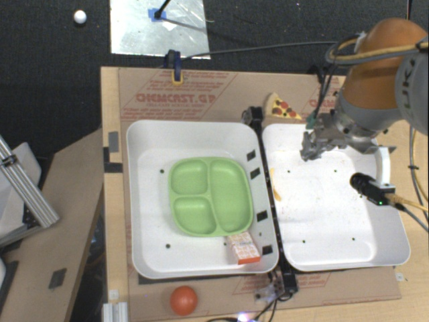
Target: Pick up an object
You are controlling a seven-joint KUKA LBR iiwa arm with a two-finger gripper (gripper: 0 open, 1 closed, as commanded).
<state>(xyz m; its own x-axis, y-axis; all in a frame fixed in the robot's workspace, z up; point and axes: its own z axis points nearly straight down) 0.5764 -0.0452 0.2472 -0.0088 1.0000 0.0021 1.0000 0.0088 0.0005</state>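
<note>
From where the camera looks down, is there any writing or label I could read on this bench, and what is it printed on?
"CHEMCAST GP": red print, upside down in this view, on the brown protective paper behind the left bin.
More red print runs along that paper's other edges: too small to read.
Small carton at the left bin's front wall: printing too blurred to read.

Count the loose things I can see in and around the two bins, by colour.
Green: 1, the divided plate in the left bin.
Orange: 2, the ball on the bench in front and the small carton by the plate.
Yellow: 2, the toy pizza slice behind the bins and the thin stick in the right bin.
Total: 5
</note>
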